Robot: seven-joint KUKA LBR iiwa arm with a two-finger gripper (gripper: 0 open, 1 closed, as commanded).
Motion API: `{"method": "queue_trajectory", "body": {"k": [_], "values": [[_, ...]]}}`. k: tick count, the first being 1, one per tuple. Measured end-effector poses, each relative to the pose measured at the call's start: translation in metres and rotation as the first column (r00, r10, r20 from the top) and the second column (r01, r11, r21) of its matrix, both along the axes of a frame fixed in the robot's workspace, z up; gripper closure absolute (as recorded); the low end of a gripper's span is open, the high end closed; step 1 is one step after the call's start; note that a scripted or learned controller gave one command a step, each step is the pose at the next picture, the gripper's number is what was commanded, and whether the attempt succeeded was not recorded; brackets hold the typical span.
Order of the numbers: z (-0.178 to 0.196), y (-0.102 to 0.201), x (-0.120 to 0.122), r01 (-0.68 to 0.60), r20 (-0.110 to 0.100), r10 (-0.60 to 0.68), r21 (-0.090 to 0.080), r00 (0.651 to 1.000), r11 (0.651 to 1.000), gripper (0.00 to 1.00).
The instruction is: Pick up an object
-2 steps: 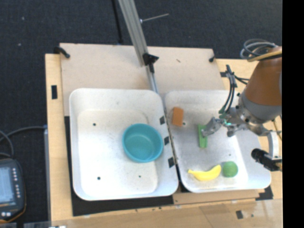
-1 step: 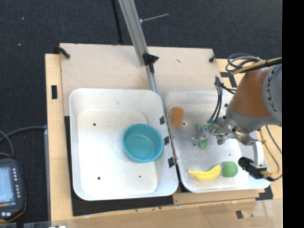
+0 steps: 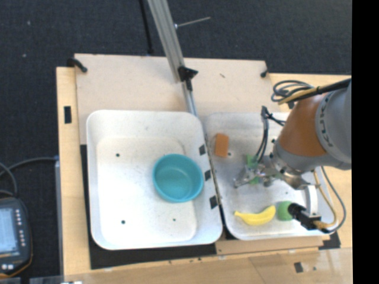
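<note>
In the right bin [image 3: 237,123] my gripper [image 3: 251,175] is low over the floor, its metal fingers pointing left from the orange-banded wrist. A small green thing [image 3: 252,160] shows right at the fingers; whether it is between them I cannot tell. An orange block [image 3: 221,145] lies near the bin's upper left. A yellow banana [image 3: 256,216] rests by the front wall, with a green round object [image 3: 285,210] just right of it.
The left bin [image 3: 112,141] holds a teal bowl [image 3: 177,177] right of its middle. A slanted metal pole [image 3: 169,37] rises from the divide between the bins. Cables loop at the arm's back right.
</note>
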State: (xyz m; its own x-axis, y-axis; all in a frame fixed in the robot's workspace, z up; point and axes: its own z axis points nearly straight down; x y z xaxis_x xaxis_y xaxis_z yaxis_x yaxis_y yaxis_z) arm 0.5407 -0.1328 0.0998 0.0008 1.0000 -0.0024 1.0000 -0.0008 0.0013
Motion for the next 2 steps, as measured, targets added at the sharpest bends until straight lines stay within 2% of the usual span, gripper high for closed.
{"method": "queue_trajectory", "body": {"k": [1, 2], "values": [[0.012, 0.0, 0.001, 0.005, 0.004, -0.005, 0.002, 1.0, 1.0, 1.0], [0.057, 0.001, 0.008, -0.004, 0.006, 0.004, 0.001, 1.0, 1.0, 1.0]]}}
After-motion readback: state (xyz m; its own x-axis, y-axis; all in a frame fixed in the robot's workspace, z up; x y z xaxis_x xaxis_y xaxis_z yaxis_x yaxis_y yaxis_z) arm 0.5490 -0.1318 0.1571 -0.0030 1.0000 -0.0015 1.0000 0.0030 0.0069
